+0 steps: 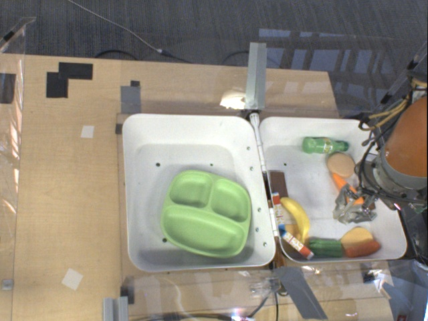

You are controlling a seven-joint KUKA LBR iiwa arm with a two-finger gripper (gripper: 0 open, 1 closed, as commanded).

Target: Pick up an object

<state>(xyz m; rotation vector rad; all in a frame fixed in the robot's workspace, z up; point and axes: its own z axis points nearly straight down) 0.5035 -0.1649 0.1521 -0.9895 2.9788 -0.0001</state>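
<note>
My gripper is low inside the right bin, near its right side, with the arm's orange band above it. A beige and orange piece lies just up and left of the gripper, its orange end reaching under it. A tan and red piece lies just below the gripper. Further left are a banana, a dark green cucumber-like piece and a red and blue marker. A green bottle lies at the back of the bin.
The left bin holds a light green divided plate. A dark brown flat item sits by the wall between the bins. Cables hang by the arm at the right edge.
</note>
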